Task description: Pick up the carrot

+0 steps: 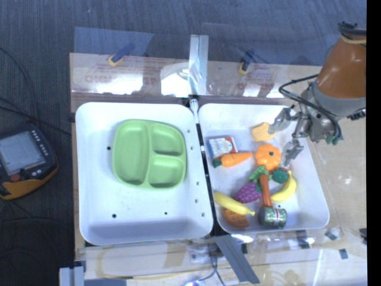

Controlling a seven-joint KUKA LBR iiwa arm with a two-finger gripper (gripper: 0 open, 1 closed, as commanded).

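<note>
Camera view: the gripper [287, 137] sits at the upper right of the frame, over the right bin [315, 210], fingers spread apart w/ nothing between them. Carrot [233, 158] lies in the right bin's upper-left part, well apart from the gripper, touching a small box [221, 145] above it. Just right of it is an orange pumpkin [268, 156]. Lower in the bin: grapes [247, 192], bananas [233, 204], a can [272, 217]. Left bin [95, 219] holds a green divided plate [149, 154].
</note>
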